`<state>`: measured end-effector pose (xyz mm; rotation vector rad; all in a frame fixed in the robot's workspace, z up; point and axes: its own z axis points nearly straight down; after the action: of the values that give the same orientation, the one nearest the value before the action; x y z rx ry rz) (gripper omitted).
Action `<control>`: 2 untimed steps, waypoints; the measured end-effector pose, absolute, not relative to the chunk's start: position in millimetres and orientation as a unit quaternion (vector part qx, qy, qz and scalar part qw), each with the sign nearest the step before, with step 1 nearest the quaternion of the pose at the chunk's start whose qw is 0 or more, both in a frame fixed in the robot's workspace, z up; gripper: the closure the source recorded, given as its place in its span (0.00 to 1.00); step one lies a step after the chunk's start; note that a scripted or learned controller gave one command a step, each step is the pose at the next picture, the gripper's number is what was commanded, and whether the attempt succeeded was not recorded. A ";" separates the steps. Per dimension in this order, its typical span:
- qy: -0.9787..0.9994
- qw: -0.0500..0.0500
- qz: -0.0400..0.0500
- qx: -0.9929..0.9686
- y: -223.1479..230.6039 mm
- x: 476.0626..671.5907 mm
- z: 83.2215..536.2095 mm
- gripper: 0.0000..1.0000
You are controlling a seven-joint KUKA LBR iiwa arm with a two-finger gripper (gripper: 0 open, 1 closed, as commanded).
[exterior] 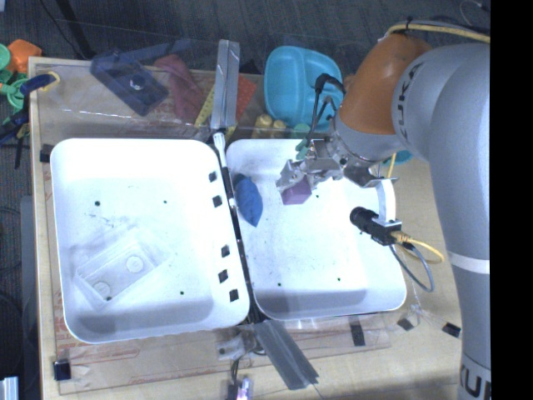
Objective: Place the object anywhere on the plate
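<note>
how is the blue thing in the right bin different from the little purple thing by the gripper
The blue object is larger and elongated; the purple object is smaller and blocky. The blue object lies alone against the right bin's left wall, apart from the arm; the purple object sits directly beneath the gripper, though whether it is gripped is unclear. Both are in the right bin's upper half.

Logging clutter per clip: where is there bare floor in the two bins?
Left bin: far half bare; clear tray fills near-left. Right bin: near half bare. Crowded far end: blue object, purple block at gripper.
</note>
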<state>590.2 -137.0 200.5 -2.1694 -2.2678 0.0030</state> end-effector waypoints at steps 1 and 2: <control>-0.664 0.002 0.002 -0.747 -60.3 526.4 212.9 1.00; -0.685 0.002 0.002 -0.729 -2.3 476.2 230.9 1.00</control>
<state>476.2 -2.3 230.9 -2.2867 -2.1495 0.0052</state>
